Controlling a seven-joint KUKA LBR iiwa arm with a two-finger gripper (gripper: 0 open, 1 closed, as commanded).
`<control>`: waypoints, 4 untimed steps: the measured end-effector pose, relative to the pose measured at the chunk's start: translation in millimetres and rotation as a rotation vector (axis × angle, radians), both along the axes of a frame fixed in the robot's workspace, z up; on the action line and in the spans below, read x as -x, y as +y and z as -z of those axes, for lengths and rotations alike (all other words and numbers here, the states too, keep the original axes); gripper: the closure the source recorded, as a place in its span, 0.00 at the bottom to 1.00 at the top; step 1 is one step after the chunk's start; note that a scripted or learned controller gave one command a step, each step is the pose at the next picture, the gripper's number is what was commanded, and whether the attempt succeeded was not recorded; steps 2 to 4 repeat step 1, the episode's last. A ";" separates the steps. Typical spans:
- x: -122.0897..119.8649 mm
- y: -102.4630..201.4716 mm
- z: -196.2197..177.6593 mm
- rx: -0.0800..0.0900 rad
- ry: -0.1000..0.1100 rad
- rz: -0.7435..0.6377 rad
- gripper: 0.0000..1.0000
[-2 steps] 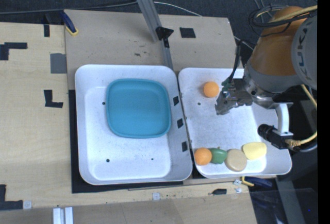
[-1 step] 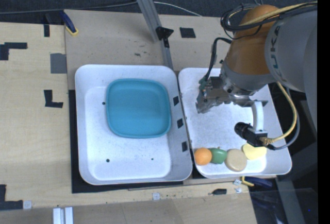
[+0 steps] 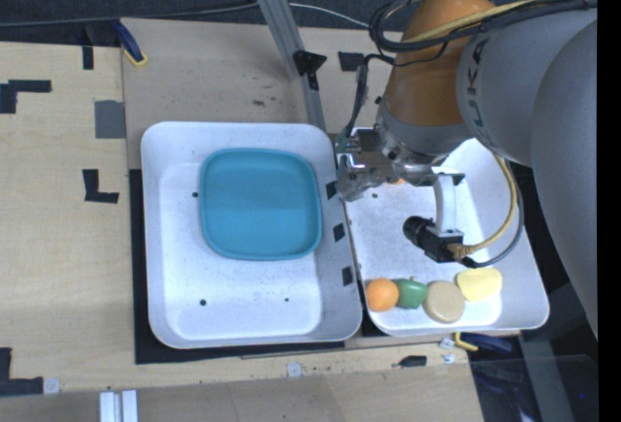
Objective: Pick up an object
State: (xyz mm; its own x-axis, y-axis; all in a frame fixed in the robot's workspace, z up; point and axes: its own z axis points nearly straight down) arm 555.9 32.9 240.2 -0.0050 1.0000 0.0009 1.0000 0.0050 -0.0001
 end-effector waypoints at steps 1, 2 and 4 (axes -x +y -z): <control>-16.7 56.8 -3.3 0.000 0.000 0.000 1.00; -16.7 56.8 -3.3 0.000 0.000 0.000 1.00; -16.7 56.8 -3.3 0.000 0.000 0.000 1.00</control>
